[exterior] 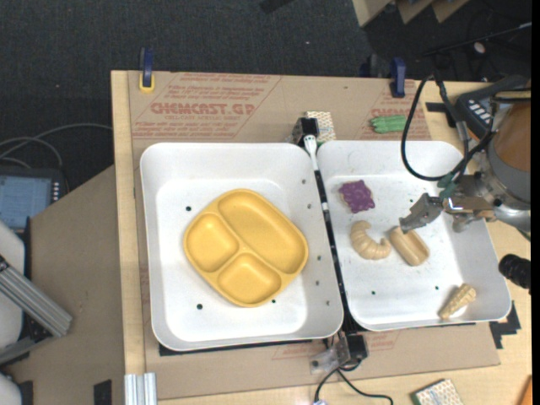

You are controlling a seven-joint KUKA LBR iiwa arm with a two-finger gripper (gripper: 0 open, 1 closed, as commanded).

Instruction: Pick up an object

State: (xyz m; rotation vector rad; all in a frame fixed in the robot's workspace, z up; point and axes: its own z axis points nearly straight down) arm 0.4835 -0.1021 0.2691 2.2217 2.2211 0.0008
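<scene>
The right bin [472, 306] holds a purple lumpy piece [357, 196], a tan croissant-shaped piece [369, 241], a tan bread-roll piece [410, 247] and a small tan corn-like piece [456, 302]. My gripper [419, 217] reaches in from the right, low over the bin. Its dark fingertips sit just above and right of the bread-roll piece, close to it. Nothing shows between the fingers.
The left bin [169, 294] carries a yellow three-section plate [245, 246]. A green object [389, 124] lies on the brown board behind the right bin. A black cable [407, 133] loops down over the right bin's far edge.
</scene>
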